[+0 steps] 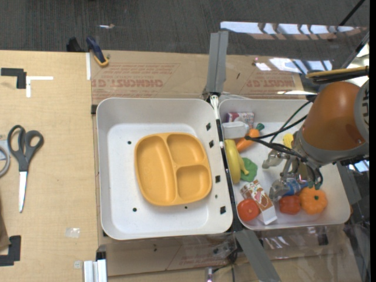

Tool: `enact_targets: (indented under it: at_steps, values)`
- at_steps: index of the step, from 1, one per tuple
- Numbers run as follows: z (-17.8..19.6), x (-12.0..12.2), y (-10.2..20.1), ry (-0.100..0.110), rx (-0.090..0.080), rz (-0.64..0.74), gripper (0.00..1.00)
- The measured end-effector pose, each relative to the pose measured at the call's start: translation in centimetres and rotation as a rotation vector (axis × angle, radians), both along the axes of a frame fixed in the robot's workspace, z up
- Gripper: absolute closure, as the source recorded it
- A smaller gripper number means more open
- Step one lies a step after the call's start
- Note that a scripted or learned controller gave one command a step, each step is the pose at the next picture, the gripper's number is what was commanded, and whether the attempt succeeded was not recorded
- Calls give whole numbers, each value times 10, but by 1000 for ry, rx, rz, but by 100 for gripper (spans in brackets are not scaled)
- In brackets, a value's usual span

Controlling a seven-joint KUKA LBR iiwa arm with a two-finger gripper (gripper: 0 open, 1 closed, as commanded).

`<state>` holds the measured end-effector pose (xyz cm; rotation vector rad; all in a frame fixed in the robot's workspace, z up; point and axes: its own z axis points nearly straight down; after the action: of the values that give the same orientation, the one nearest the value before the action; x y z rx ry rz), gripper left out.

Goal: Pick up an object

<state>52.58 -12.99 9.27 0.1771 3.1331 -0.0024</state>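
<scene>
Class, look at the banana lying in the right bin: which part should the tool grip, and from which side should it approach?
Grip the banana across its middle, coming straight down from above. It lies flat and lengthwise against the bin's left wall, so its narrow width suits the tool. The wall and the green item beside it leave little room, so a sideways approach looks poor.

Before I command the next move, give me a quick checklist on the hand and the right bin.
1. Hand is over the right bin: ok.
2. Object held: cannot tell.
3. Toys are packed close beneath it, red tomato beside orange pumpkin: not ok for a clean single pick.
4. Banana lies apart near the bin's left wall: ok.
5. Yellow divided plate sits flat in the left bin: ok.
</scene>
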Motion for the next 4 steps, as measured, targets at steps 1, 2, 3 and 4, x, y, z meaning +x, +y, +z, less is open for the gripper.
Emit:
enact_targets:
  at_steps: [1, 2, 3, 4]
  values:
    - [0, 83, 21, 3, 1, -168, 0]
    - [146, 84, -86, -3, 0, -174, 0]
    - [27, 113, -92, 0, 2, -252, 0]
    - [1, 96, -67, -1, 2, -349, 0]
